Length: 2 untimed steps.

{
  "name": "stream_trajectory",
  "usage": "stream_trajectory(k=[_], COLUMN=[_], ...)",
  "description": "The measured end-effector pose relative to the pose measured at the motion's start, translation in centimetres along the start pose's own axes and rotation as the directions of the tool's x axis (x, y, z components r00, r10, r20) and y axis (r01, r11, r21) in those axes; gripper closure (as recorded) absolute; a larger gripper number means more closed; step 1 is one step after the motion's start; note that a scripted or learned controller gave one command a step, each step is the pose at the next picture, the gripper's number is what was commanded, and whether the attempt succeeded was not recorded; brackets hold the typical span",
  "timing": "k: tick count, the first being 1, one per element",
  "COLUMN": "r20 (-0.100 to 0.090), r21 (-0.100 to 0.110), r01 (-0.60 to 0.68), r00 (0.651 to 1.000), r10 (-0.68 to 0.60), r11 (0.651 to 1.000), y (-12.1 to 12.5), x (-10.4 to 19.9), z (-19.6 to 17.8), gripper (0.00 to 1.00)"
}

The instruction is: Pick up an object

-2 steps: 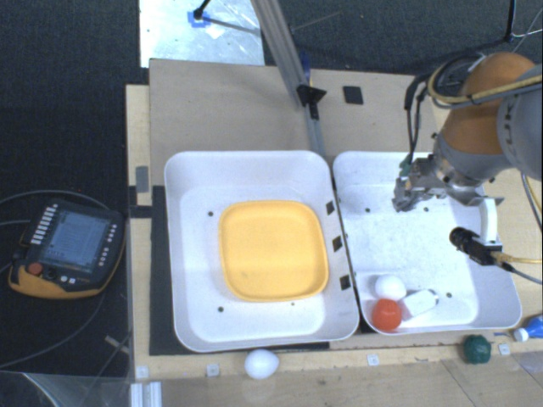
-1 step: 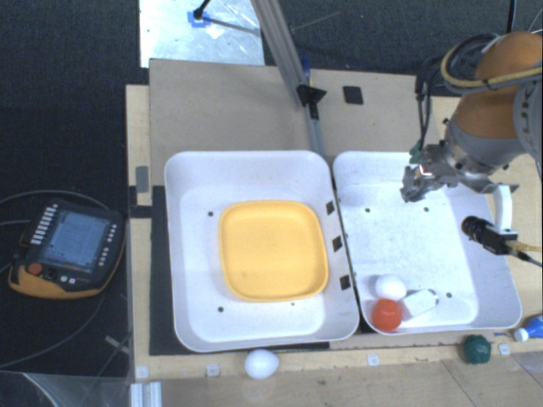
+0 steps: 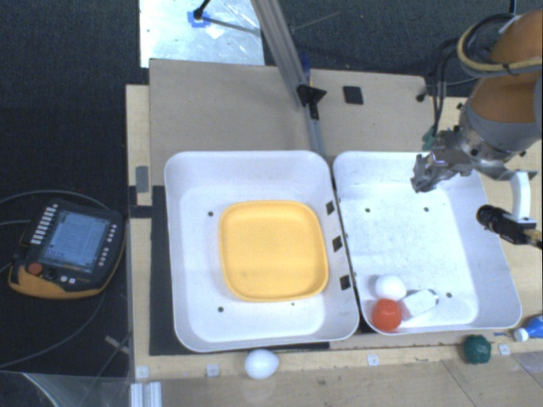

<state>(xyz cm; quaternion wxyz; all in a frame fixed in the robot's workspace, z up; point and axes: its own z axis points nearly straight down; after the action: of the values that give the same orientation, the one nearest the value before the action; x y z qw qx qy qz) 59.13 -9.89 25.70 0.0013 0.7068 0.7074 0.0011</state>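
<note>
A yellow square plate (image 3: 273, 249) lies in the left bin (image 3: 191, 312). In the near left corner of the right bin (image 3: 484, 261) sit a white ball (image 3: 389, 287), a red ball (image 3: 388, 315) and a small white piece (image 3: 421, 302). My gripper (image 3: 424, 178) hangs over the far side of the right bin, well away from those objects, with nothing seen between its fingers.
A white egg-like object (image 3: 261, 364) and a dark green ball (image 3: 477, 348) lie on the bench in front of the bins. A teach pendant (image 3: 65, 246) rests on the floor at the left. A metal pole (image 3: 284, 41) slants across the back.
</note>
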Motion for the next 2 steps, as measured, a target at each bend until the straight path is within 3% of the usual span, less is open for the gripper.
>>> stream_trajectory(k=[2], r20=[-0.001], r21=[0.003], r01=[0.003], r00=[1.0], r10=[-0.003], r11=[1.0], y=[0.9], x=[9.9], z=[2.3], gripper=[1.0])
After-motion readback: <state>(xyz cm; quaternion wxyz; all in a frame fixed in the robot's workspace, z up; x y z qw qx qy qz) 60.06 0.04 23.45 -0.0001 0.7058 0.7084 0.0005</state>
